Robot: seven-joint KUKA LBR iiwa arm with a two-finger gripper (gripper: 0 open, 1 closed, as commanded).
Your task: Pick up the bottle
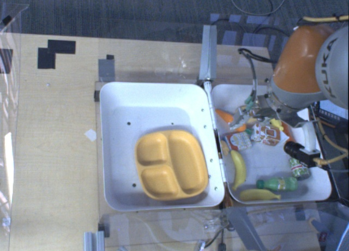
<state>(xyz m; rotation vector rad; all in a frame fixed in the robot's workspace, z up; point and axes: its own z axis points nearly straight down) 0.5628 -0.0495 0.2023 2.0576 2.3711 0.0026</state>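
Note:
The bottle [278,184] is green with a pale label and lies on its side near the front edge of the right bin [322,192]. My gripper [248,112] hangs over the back middle of that bin, above a heap of small packets. It stands well behind and to the left of the bottle, apart from it. The grey wrist with its orange band [299,61] covers the bin's back right part.
Two bananas [238,169] [259,194] lie left of the bottle, and a small green-and-white can [299,169] sits just behind it. A red-and-white packet [270,133] and an orange thing [224,116] lie under the gripper. The left bin [114,135] holds a yellow divided tray [170,163].

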